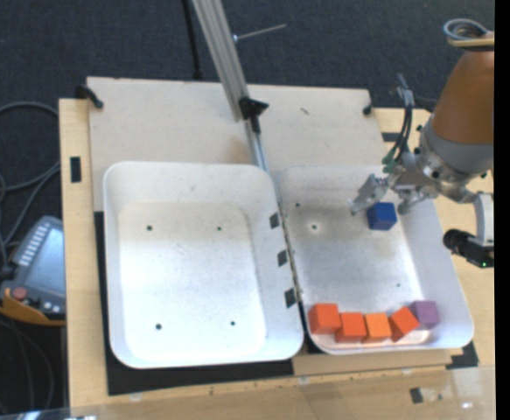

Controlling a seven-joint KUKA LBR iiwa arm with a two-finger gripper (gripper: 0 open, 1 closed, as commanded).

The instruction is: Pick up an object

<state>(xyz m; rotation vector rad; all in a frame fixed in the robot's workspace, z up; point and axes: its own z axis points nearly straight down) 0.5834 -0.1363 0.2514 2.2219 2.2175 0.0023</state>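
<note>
You're partway through, by my read. The gripper (382, 198) sits over the far part of the right bin (351, 261), and a blue cube (381, 215) shows right at its fingertips, just below the metal fingers. It looks like the cube is pinched between them, w/ one finger reaching out to the left and the other to the right of it, jaws closed down to about the cube's width. I can't say for sure whether the cube is off the bin floor or resting on it; the slanted view doesn't settle that. So: grasp prob. made, lift not confirmed. What's left, as I judge it, is raising the cube clear and showing it holds.

The rest of the objs are untouched along the near edge of the right bin: a row of four orange blocks (364, 324) packed side by side, touching, w/ a purple block (425, 312) at the right end of the row. All well apart from the gripper. The left bin (193, 261) has only dark specks and a few dots on its floor.

Arm pose: it comes in from the right, orange band (464, 94) high at the right edge, grey wrist below it, tilted down and leftward so the fingers point toward the bin's far middle. Cables hang by the wrist. A slim metal post (224, 55) stands beyond the bins, well clear of the arm.
</note>
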